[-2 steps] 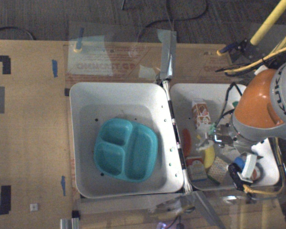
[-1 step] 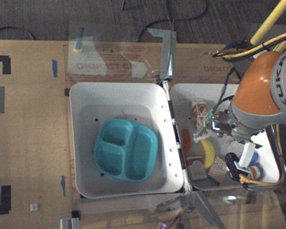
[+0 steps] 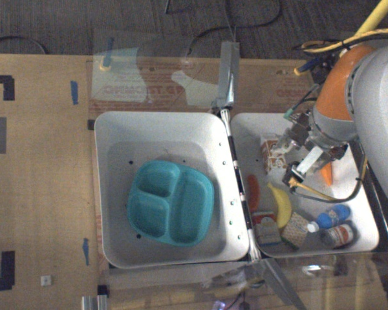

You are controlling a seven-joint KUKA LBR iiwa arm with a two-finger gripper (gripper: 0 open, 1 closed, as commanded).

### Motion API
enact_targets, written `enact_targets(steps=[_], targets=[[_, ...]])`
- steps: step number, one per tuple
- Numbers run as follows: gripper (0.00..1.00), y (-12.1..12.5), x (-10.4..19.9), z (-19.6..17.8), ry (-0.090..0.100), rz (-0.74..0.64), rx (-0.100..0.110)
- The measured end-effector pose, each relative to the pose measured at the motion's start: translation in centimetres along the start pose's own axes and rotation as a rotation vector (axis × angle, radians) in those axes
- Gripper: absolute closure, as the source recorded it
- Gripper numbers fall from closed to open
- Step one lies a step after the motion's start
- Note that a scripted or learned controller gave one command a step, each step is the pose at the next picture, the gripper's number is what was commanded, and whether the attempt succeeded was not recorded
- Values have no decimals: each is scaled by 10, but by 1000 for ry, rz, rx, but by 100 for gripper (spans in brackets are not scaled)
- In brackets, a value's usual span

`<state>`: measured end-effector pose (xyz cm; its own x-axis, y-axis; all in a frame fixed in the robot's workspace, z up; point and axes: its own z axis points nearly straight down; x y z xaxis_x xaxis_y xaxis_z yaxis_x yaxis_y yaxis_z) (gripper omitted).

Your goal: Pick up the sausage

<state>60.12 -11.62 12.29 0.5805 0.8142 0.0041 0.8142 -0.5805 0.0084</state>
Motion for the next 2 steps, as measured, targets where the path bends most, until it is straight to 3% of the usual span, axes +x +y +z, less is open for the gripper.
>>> enact_targets(steps=[1, 2], targets=[[0, -3, -119, -39, -4, -162, 12], [0, -44, -107, 35, -3, 119, 2]])
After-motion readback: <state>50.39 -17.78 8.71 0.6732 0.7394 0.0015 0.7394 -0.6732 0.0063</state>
